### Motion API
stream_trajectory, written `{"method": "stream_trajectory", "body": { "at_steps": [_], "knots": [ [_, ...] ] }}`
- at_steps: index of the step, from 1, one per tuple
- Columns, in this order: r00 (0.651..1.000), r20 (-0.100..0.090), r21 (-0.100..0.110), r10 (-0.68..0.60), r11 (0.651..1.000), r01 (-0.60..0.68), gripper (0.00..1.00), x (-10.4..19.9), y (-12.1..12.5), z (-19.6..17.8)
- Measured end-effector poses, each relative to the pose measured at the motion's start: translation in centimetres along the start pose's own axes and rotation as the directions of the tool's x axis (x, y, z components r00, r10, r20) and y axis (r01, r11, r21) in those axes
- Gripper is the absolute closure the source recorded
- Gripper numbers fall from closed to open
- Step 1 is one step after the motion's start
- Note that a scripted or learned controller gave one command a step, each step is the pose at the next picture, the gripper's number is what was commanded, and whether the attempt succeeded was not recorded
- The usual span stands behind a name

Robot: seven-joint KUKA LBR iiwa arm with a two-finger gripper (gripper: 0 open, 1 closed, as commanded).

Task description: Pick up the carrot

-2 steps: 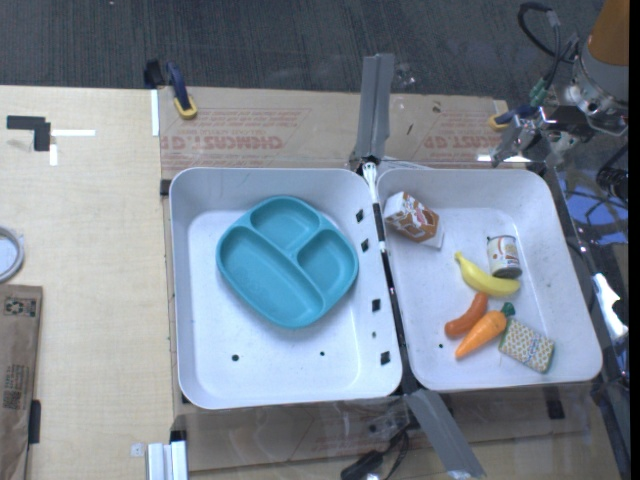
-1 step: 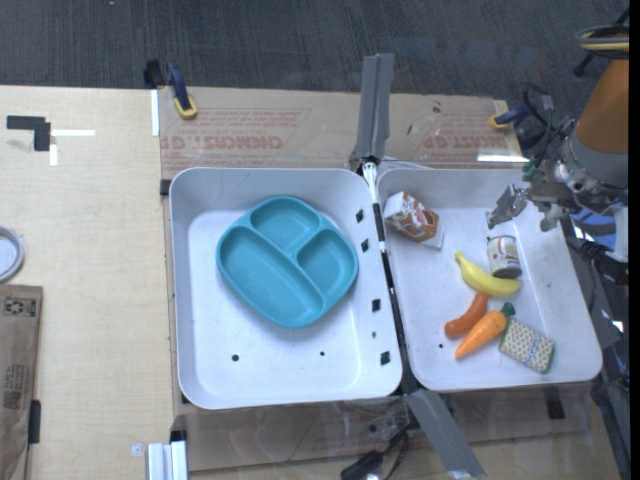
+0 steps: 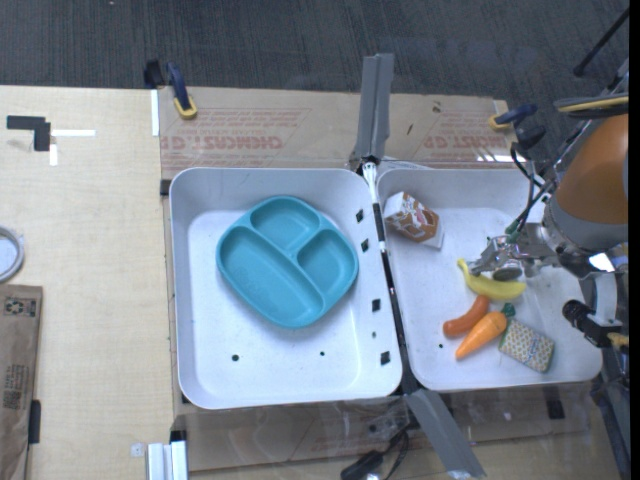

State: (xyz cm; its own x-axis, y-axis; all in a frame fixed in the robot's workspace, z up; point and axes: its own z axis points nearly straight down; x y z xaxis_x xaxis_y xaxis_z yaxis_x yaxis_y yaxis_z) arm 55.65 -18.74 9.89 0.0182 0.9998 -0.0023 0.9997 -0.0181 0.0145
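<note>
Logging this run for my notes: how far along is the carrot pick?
Nothing looks done yet: the carrot lies on the floor of the right bin, beside an orange-red piece and a speckled sponge. In hand: the gripper sits over the banana, above the carrot in the view. Left: moving to the carrot, gripping and lifting it.

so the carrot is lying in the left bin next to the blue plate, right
Not quite. The camera view shows the carrot in the right bin, near the banana and the sponge. The blue plate sits in the left bin.
</note>
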Motion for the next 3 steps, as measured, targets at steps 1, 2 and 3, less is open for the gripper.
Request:
{"method": "stream_trajectory", "body": {
  "at_steps": [1, 2, 3],
  "knots": [
    [0.994, -0.004, 0.016, -0.111, 0.994, 0.112, 0.0, -2.9, -2.9, -5.7],
    [0.91, -0.012, 0.015, -0.415, 0.909, 0.416, 0.0, 0.1, -6.8, 0.9],
    [0.911, -0.013, 0.016, -0.413, 0.911, 0.413, 1.0, 0.1, -6.7, 0.2]
  ]
}}
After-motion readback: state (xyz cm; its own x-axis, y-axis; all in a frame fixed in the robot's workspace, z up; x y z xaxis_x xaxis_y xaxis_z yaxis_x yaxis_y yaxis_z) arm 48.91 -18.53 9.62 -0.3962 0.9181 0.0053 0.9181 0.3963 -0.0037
